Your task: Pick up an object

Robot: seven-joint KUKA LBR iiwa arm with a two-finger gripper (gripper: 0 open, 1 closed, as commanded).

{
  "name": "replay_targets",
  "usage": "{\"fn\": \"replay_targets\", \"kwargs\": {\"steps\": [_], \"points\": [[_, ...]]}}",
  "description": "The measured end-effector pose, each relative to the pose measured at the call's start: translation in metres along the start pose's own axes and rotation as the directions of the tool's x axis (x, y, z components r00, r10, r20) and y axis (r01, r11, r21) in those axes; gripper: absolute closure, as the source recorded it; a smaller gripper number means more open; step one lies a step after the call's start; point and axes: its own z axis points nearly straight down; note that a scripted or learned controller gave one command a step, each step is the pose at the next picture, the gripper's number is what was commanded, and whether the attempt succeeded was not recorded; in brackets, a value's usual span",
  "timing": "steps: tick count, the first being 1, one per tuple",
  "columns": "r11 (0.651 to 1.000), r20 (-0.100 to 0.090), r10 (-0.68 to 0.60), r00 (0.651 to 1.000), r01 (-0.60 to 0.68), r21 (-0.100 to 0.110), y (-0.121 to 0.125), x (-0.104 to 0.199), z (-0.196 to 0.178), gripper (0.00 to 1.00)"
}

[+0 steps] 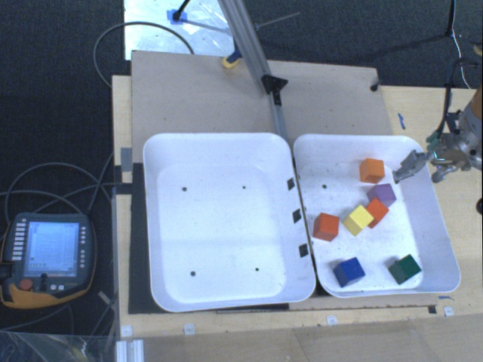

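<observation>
Tool hovering at right white plastic bin's far rim, fingers seemingly spread and pinching nothing, small orange cube lying just left of it; descending here is risking striking the rim or nudging the cube away.

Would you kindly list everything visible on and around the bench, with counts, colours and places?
Bins: 2, white, side by side on the bench; left bin, right bin.
Blocks: 7, all in the right bin: orange, purple, red-orange, yellow, red, blue, green.
Teach pendant: 1, grey and orange, on the floor at left.
Metal pole: 1, grey, slanting behind the bins.
Tool: 1, grey, at the right bin's right rim, beside the orange block.
</observation>
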Motion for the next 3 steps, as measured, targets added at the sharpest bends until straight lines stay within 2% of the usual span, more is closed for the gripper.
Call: {"fn": "replay_targets", "kwargs": {"steps": [1, 3], "points": [[1.000, 0.000, 0.000, 1.000, 0.000, 0.000, 0.000, 0.000, 0.000, 0.00], [1.000, -0.002, 0.000, 1.000, 0.000, 0.005, 0.002, 0.019, 0.110, 0.00]]}}
